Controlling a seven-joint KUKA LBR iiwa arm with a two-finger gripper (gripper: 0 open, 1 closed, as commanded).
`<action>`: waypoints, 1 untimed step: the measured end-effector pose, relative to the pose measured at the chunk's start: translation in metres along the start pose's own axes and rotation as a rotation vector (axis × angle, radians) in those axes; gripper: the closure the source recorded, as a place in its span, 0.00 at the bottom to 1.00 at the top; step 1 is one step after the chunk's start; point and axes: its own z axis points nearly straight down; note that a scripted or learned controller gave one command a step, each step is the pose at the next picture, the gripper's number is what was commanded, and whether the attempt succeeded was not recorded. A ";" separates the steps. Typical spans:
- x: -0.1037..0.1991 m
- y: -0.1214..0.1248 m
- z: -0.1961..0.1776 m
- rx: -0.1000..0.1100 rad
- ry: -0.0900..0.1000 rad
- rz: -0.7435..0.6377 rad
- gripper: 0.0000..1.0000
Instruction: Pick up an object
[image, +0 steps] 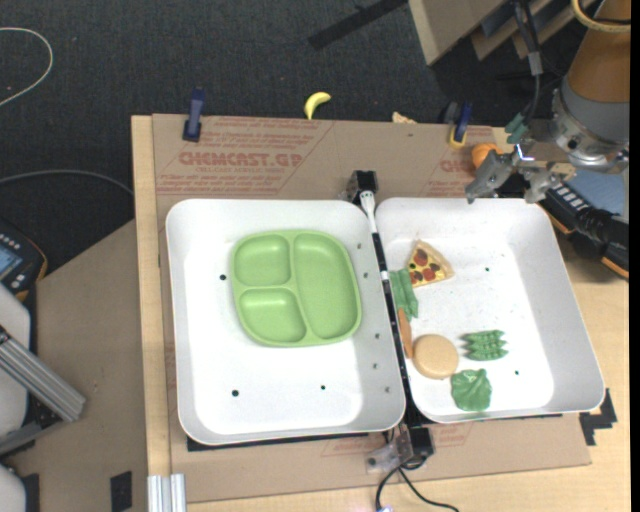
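Toy food lies scattered in the right-hand bin (560, 300), none of it lifted off the white floor. A pizza slice (428, 265) sits toward the far left of that bin, its point aimed at the middle divider. Just beside it, along the bin's left wall, a green leafy strip (403, 294) runs down toward a thin orange stick, maybe a carrot (404, 330), which touches a round tan cookie or bun (435, 356). Right of the round piece is a dark green ridged thing, like a bunch of beans (485, 346), and nearer the front edge a lumpy green piece, broccoli or lettuce (471, 390).

In the left bin (190, 300) rests a light green divided plate (297, 288) with three compartments, sitting flat near the middle.

The gripper (508, 170) hangs over the far edge of the right bin, up at the back right corner, well apart from all the toys. Its metal fingers look spread apart with nothing between them. The orange band of the arm (602, 60) shows above it.

Both bins stand on a brown cardboard sheet (240, 150) held by blue clamps (193, 115) at the back. A small yellow banana (317, 102) lies on the dark floor beyond the sheet.
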 end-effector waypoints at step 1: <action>0.083 -0.068 -0.097 -0.001 0.003 -0.004 0.00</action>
